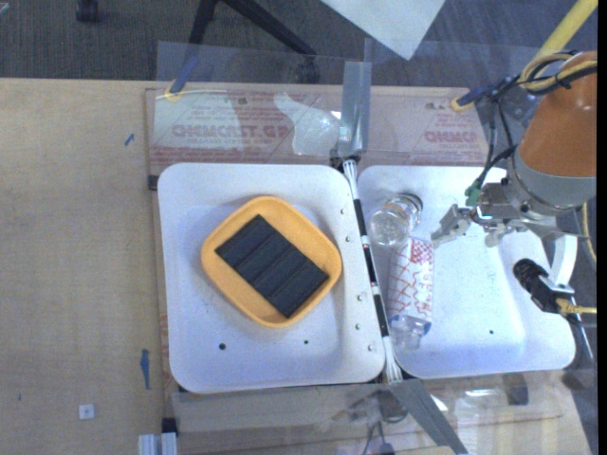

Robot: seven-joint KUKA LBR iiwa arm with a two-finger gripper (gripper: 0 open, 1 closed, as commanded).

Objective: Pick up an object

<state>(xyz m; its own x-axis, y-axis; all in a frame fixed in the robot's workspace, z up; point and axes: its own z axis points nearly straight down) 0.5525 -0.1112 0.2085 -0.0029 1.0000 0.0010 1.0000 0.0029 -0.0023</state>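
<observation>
Two shallow white bins on a light wooden bench, with the grey arm reaching in at the right of the frame.

The wooden bench (pixel 66 254) meets dark carpet along the top of the frame, where the black legs of an office chair (pixel 204 8) stand beside a pale sheet (pixel 384 3). The left white bin (pixel 190 349) holds a rounded yellow-orange tray with a dark ribbed pad (pixel 271 259). In the right white bin (pixel 474 339), against its left wall, lies a clear plastic bottle with a red-patterned label (pixel 406 271), stretched from upper centre toward the lower middle. The two-finger gripper (pixel 465 221) hangs just right of the bottle's upper end, apart from it, fingers spread with nothing between them.
</observation>
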